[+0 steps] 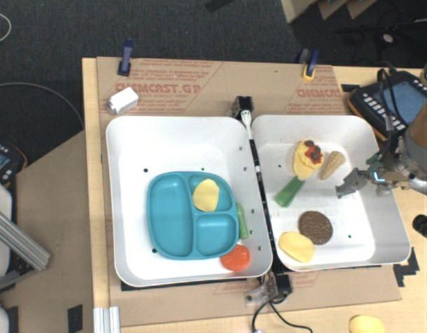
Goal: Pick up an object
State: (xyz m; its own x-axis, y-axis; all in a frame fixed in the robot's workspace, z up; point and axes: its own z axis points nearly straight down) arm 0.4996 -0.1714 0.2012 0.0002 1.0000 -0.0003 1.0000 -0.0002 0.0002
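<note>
Gripper: the gripper [352, 184] was low over the right bin [359, 134], near its right wall. Its fingers were spread apart, with nothing between them.
Arm: it came in over the bin's right edge.
Right bin: a cone [331, 164] lay nearest the gripper, toward the bin's back. Just beside the cone was a yellow toy with a red top [307, 158], and a green stick [289, 191] ran from it toward the bin's left wall. A brown cookie [315, 227] sat near the front edge. A yellow lump [296, 247] was touching it at the front left corner.
Left bin: a blue tray [173, 217] lay in the left bin [130, 151] with a yellow piece [206, 195] in one of its parts. A red ball [235, 257] sat at the tray's front right corner.
Done: nothing was picked up yet, as far as I could tell.
Left to do: close on one thing and lift it. The cone looked like the easiest one to reach.
</note>
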